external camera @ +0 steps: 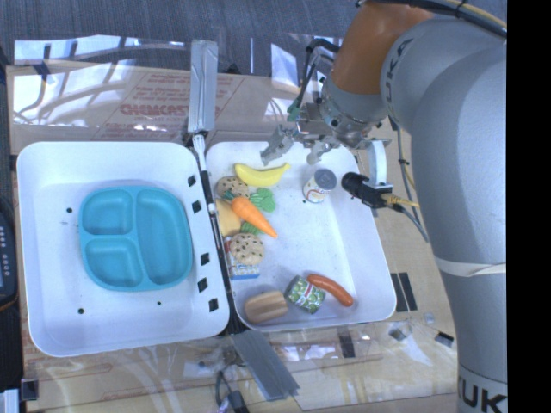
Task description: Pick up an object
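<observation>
Banana, gripper open just above

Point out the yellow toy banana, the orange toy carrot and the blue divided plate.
Yellow toy banana (261,175): camera view, middle of its curve.
Orange toy carrot (252,216): camera view, mid-body.
Blue divided plate (135,235): camera view, central dividing ridge.

"KUK" on the arm's base

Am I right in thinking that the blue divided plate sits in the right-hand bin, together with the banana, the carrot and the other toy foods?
Not quite: the camera view shows the blue divided plate in the left bin, by itself. The banana, the carrot and the other toy foods lie in the right bin, as you said.
</observation>
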Tool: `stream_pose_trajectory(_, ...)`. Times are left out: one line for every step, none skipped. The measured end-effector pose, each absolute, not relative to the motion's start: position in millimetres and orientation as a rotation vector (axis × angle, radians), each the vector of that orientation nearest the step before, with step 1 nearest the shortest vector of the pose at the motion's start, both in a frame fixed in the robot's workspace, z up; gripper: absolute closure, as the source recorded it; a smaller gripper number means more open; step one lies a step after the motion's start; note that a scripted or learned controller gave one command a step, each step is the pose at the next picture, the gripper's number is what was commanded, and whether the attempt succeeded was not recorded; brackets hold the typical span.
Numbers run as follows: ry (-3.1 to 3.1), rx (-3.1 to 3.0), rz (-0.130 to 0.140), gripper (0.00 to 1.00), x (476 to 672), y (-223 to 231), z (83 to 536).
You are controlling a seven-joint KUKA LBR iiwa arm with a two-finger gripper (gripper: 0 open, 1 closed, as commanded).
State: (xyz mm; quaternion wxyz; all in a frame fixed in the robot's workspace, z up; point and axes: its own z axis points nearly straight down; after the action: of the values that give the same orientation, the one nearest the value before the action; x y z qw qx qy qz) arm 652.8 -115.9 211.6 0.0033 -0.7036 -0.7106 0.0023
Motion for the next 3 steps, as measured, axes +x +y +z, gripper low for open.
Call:
stream_pose_trajectory(-2.377, -2.050, 0.003, 0.00, 641.0, -97, 100)
stream_pose_trajectory(-2.603, -1.767, -0.005, 0.00, 615.8, -103, 94)
stream_pose_trajectory(-2.606, -1.762, -0.001, 1.00, 616.7, -104, 102)
